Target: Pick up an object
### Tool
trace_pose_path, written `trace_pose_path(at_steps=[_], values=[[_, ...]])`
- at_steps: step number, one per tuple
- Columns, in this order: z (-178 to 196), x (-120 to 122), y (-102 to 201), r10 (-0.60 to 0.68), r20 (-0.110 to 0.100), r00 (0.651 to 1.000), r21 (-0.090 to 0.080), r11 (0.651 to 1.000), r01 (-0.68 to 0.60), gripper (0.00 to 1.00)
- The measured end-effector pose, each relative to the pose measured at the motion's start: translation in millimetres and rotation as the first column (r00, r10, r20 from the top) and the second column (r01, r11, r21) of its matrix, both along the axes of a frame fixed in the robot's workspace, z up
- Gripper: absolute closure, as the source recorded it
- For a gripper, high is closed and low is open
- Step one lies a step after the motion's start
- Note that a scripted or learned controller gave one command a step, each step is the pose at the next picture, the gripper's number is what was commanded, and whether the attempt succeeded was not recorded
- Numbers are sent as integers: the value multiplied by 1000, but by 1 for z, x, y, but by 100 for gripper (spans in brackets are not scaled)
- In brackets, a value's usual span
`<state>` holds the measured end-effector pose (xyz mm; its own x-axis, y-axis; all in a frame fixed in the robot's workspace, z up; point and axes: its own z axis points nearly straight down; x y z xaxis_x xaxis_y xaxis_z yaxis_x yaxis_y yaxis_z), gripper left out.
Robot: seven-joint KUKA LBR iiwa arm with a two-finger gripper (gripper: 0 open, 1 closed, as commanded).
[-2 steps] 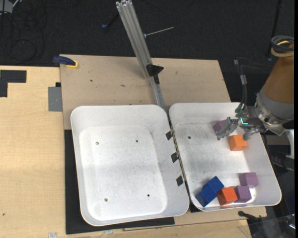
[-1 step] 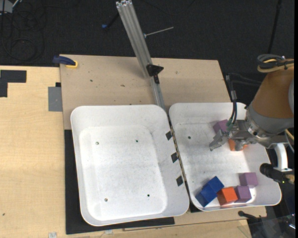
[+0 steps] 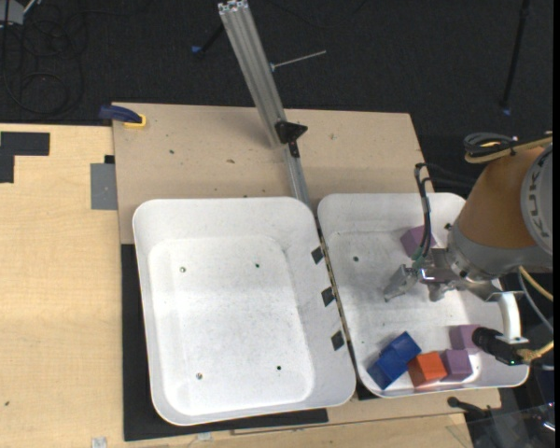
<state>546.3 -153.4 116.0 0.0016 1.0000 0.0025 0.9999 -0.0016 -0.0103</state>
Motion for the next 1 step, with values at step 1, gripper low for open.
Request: trace_pose_path(at_steps=[1], values=[[-24,1,0,-1,8,1000,-1,1000,1,0]])
